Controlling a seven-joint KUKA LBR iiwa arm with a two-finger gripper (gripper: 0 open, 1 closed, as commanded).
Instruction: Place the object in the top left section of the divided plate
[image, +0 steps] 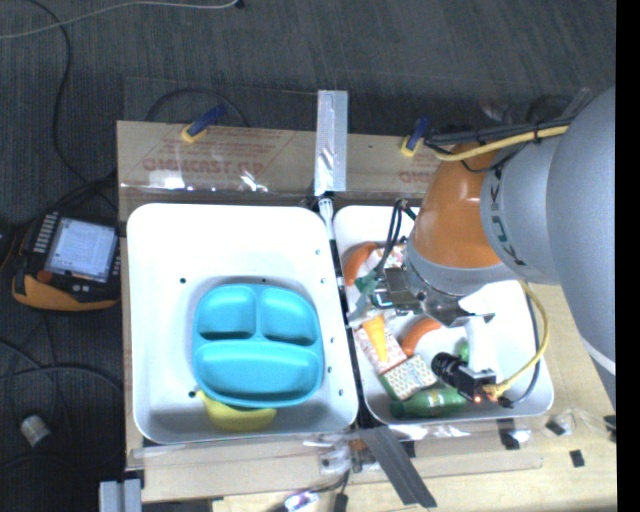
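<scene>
Crowding right bin (535, 400) — divided plate (258, 343) unobstructed.

My grey arm (560, 180) reaches in from the right, orange band above the wrist, bent downward; my gripper (385, 290) seems tucked beneath the wrist.

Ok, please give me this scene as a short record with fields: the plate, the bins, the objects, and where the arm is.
left bin: holds the blue divided plate
plate sections: two small at the top, one large below; nothing lies in them
under plate: a yellow object shows at its lower edge
right bin: a pile of small objects, among them a green bottle and a checkered packet
arm: reaches over the right bin
gripper: low among the pile; grasp not clear
</scene>
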